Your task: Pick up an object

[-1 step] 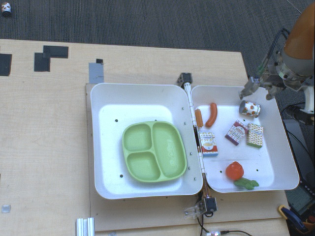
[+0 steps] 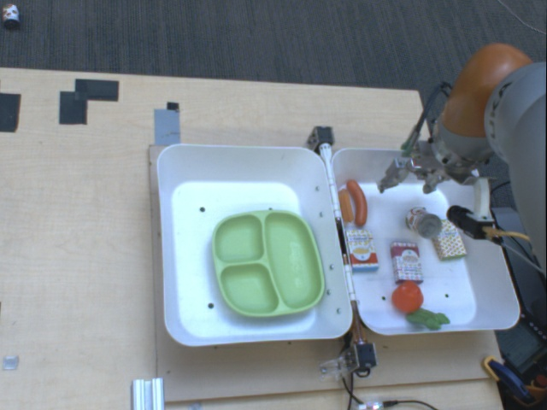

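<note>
Two white bins side by side at centre frame. Left bin (image 2: 184, 254): one green divided plate (image 2: 268, 264), three compartments, lying flat toward the lower middle.

Right bin (image 2: 491, 301): six loose items.
- One hot dog (image 2: 352, 203), upper left corner, near the divider.
- Two small cartons: one (image 2: 362, 249) just below the hot dog, one (image 2: 407, 261) to its right.
- One red tomato (image 2: 408, 297) below the second carton, touching one green leafy piece (image 2: 427, 319) at lower right.
- One pale speckled block (image 2: 449, 242) toward the right side.

Arm enters from the upper right. Gripper (image 2: 422, 222) sits over the right bin's upper middle, between the cartons and the speckled block. Finger spread: cannot tell from this angle. Nothing seen lifted.
</note>
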Controlling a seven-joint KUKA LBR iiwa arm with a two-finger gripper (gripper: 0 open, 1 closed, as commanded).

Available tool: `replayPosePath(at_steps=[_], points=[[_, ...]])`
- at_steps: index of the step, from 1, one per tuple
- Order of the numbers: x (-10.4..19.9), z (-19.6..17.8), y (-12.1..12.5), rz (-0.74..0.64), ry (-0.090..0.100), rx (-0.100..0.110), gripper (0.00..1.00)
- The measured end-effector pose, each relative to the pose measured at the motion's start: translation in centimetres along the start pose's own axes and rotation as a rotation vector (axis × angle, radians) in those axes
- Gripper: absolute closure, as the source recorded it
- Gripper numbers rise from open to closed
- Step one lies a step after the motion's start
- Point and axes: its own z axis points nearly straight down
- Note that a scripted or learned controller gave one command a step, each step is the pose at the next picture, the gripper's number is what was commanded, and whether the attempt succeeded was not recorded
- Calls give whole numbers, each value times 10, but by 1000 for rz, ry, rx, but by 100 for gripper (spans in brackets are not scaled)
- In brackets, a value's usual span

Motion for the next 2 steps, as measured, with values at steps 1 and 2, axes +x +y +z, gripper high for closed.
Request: replayPosePath(at_steps=[1,2], points=[[38,17,-51,2,-2,-2,0],[39,4,-48,1,-2,-13,100]])
